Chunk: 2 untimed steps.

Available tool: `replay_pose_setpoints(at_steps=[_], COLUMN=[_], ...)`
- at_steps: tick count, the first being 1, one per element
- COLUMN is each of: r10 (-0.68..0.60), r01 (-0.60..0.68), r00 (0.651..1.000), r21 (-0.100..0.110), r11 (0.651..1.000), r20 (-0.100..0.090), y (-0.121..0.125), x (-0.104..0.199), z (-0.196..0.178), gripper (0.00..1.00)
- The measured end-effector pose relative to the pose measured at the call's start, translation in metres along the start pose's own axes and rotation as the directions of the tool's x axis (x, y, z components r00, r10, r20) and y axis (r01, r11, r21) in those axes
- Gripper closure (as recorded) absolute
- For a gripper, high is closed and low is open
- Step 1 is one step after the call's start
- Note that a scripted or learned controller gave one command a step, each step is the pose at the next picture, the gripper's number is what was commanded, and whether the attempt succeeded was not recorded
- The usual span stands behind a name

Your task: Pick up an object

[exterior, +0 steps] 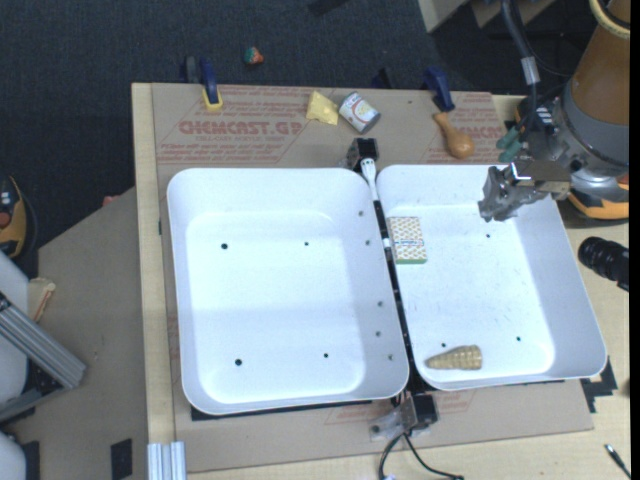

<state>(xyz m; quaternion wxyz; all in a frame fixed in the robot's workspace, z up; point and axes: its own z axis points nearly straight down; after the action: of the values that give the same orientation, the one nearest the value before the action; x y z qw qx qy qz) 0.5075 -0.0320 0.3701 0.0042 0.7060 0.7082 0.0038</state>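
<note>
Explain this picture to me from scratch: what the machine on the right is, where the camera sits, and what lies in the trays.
The picture comes from one camera fixed above a bench, looking down at a slant. The grey and orange machine reaching in from the right is a robot arm, and the dark part at its end is its gripper, the piece meant to pick things up. It hangs over the far corner of the right bin; nothing can be seen held in it. Two shallow white bins sit side by side. The right one holds a small patterned packet near its left wall and a ridged tan cone near its front edge. The left bin shows four dark dots. Small oddments lie on the board behind the bins.
</note>
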Motion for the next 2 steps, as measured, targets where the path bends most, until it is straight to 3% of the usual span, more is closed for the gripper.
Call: replay_pose_setpoints(at_steps=[1, 2], r10=[-0.004, -0.005], r01=[0.004, 0.005], r00=[1.000, 1.000], r21=[0.026, -0.002], r11=[1.000, 1.000], r20=[-0.003, -0.006], y=[-0.013, 0.005], x=[0.077, 0.134], z=[0.133, 0.015], gripper=[1.00, 1.00])
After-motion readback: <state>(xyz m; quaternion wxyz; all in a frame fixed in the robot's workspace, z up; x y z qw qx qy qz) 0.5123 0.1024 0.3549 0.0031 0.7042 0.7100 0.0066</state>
